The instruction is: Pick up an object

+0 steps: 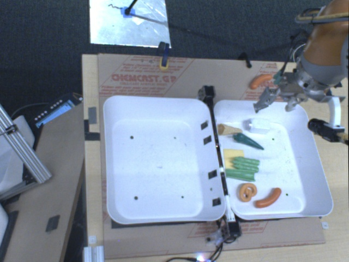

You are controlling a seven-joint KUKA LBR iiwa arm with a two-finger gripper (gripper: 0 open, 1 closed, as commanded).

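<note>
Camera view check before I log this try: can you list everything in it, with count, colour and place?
Bins: two, white, side by side on the bench.
Sausage: one, orange-red, right bin, near corner.
Pretzel-like ring: one, orange, left of that sausage.
Bean bundle: one, green, right bin, centre-left.
Yellow block: one, just behind the beans.
Dark green pepper: one, right bin.
Clear item: one, whitish, under the claw.
Second sausage: one, orange, on cardboard behind the right bin.
Arm: one, grey and orange.
Claw: one, open, above the right bin.
</note>
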